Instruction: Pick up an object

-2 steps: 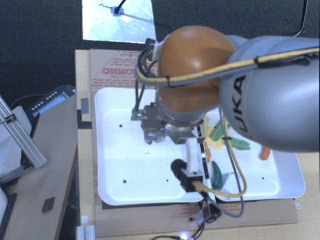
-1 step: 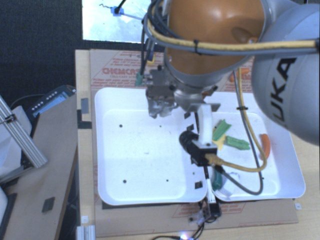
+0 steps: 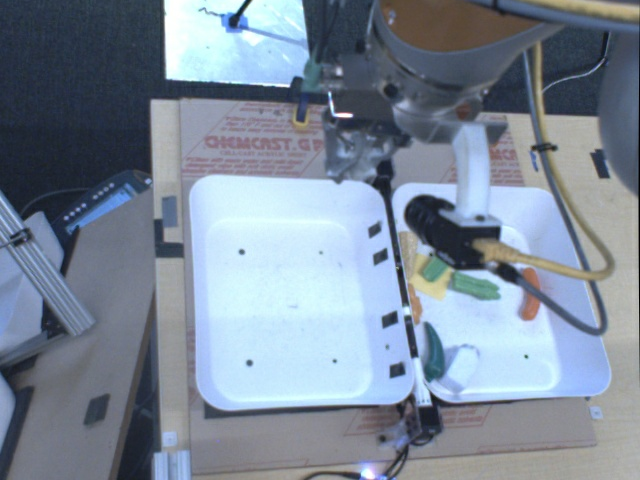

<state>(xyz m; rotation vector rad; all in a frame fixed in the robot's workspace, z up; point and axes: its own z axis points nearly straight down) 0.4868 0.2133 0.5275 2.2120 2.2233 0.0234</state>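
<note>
nearest to us, in the front left corner of the right bin (image 3: 560,358), we see a dark green curved piece (image 3: 433,348) touching a white lump (image 3: 460,368). further back in that bin, near its left wall, a flat yellow piece (image 3: 430,288) lies with a small green block (image 3: 437,266) at its far edge and a longer green item (image 3: 476,286) just beside it on the right. an orange-red item (image 3: 530,298) lies apart from these, toward the right wall. the 2 bins sit side by side, the left bin (image 3: 290,308) touching the right one. the gripper (image 3: 355,158) hangs over the far rim where the bins meet, and we cannot tell whether it is open or closed.
</note>
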